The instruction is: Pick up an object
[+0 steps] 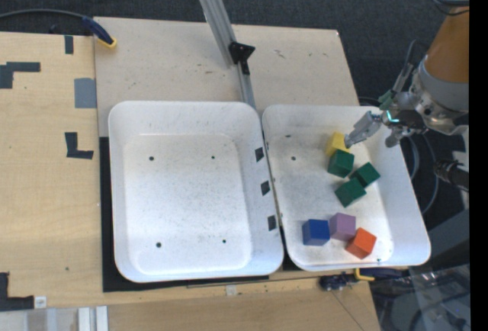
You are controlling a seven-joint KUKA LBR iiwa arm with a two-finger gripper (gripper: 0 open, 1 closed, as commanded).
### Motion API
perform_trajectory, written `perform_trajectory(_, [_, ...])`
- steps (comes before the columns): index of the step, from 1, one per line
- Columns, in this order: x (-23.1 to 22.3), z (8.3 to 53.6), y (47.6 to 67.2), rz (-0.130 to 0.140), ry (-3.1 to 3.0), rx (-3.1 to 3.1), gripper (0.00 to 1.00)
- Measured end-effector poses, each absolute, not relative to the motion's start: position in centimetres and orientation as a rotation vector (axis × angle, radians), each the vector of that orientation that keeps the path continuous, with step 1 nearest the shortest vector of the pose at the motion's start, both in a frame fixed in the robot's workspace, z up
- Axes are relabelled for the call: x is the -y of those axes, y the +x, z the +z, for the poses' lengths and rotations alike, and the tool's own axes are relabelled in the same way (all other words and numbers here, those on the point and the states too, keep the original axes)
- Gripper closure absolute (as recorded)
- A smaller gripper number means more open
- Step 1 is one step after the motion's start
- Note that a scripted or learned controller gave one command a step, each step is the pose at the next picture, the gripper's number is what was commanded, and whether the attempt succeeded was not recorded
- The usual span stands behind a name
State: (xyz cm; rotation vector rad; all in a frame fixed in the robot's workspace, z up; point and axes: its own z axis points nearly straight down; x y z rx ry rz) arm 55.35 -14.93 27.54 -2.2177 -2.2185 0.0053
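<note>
In the right-hand bin point(404, 192), near its upper edge, the pincer point(371, 128) hangs with its two fingers spread apart and nothing between them. The yellow block point(336, 142) lies just beside and below-left of the near fingertip, half tucked behind a green block point(341, 163). Two more green blocks point(358, 183) sit a little further toward the camera. My judgement: the nearest target is the yellow block, so the coming move is a short shift left and down onto it.
</note>
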Motion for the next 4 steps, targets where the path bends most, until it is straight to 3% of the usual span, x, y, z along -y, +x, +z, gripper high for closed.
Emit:
perform_trajectory(1, [14.9,27.8,55.4,0.001,-2.219,2.223,0.0])
perform_trajectory(4, [14.1,12.0,57.0,0.005,-2.222,2.222,0.0])
